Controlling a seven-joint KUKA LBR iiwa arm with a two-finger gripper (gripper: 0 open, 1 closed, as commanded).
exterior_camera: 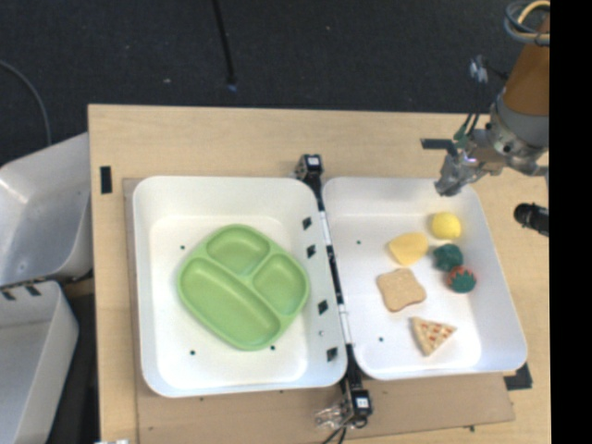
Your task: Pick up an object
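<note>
The right bin (370, 202) holds several toy foods: a yellow lemon (446, 225), a yellow wedge (408, 247), a green broccoli piece (448, 255), a red strawberry (462, 278), a bread slice (400, 289) and a pizza slice (432, 335). My gripper (450, 182) hangs over the bin's far right corner, above and just behind the lemon, apart from every item. Nothing shows between its fingers.
A green divided plate (242, 286) lies in the left bin (157, 211). A black hinge strip (326, 266) runs between the two bins. The wooden bench (277, 132) surrounds them, with a white box (37, 211) off its left edge.
</note>
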